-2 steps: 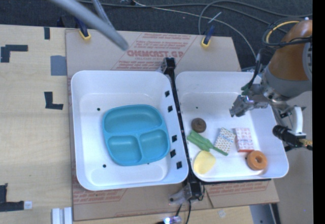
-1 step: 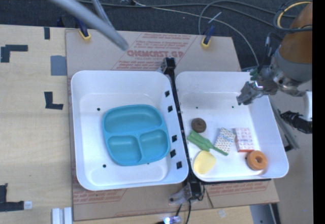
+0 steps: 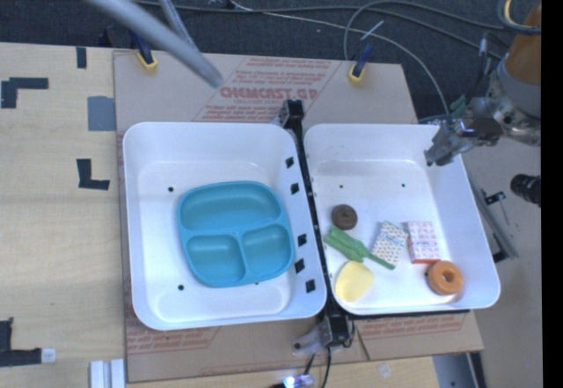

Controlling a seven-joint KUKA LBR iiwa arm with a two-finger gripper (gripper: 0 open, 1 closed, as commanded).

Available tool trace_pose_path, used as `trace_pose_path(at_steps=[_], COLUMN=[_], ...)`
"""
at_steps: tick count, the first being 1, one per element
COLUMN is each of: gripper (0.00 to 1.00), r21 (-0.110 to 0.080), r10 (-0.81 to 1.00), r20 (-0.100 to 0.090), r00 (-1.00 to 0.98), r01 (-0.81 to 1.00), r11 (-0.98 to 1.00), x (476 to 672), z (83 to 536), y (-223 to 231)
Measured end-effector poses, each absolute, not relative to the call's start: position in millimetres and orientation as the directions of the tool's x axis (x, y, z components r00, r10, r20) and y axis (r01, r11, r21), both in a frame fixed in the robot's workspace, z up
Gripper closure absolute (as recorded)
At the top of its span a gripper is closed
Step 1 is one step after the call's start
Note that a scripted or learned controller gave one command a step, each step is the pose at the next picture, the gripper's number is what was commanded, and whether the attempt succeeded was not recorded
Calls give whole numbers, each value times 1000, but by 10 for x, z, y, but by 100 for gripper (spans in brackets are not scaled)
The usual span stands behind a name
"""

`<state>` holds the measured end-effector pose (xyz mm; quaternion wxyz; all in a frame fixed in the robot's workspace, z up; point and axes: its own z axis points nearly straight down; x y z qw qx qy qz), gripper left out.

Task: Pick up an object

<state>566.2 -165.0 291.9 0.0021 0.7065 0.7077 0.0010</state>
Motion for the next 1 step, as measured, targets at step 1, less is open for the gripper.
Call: trace_pose_path(at_steps=[1], gripper=[100], r21=[-2], r10=[1000], r20=[0], r00=[-2], r01=[1000], r11=[2], x=[5470], z=[2792], y=[-1144])
